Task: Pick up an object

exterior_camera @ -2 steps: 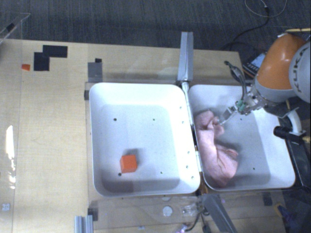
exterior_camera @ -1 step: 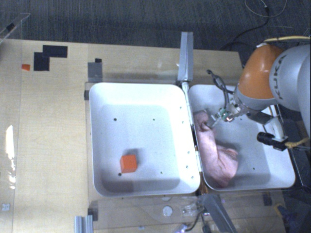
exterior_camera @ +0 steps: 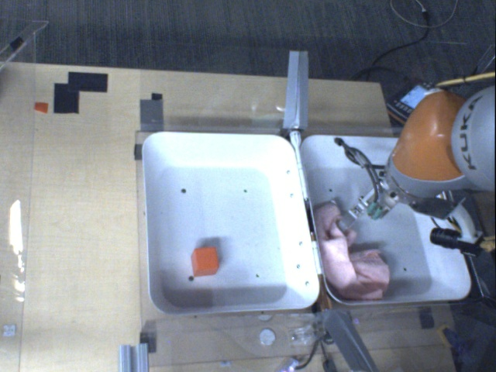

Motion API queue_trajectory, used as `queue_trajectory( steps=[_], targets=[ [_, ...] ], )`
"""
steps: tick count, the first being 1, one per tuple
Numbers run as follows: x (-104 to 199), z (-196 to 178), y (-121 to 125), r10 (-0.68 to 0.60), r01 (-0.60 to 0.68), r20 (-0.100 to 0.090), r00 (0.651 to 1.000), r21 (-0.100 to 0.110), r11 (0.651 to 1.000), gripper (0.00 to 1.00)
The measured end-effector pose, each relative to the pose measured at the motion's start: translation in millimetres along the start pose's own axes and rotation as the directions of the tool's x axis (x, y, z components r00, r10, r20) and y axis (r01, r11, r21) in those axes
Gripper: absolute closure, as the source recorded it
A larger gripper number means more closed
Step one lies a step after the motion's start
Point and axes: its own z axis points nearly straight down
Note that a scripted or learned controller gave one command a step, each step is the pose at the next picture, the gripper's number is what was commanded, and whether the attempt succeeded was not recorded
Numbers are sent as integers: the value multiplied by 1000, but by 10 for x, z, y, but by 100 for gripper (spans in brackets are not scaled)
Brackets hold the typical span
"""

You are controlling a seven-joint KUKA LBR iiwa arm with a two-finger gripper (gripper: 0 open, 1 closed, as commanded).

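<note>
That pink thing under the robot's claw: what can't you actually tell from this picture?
- Gripper: too small and blurred to tell whether it grips the pink cloth.
- Pink cloth: its near edge hides behind the right bin's rim.
- Arm: cut off by the camera view's right edge.

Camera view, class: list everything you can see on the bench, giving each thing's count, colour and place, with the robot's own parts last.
Bins: two, white, side by side; left bin, right bin.
Block: one, orange, front left part of the left bin.
Cloth: one, pink, crumpled at the front left of the right bin.
Black patches: a few, on the bench's far left corner.
Arm: one, grey with an orange band, over the right bin.
Gripper: one, at the cloth's upper edge.
</note>
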Motion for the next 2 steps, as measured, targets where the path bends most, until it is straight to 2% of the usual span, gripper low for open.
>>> queue_trajectory(
  steps=[1, 2],
  targets=[
    [0, 0, 0, 0, 0, 0, 1000, 0, 1000, 0],
    [180, 6, -18, 252, -252, -1, 968, 2, 968, 0]
  ],
)
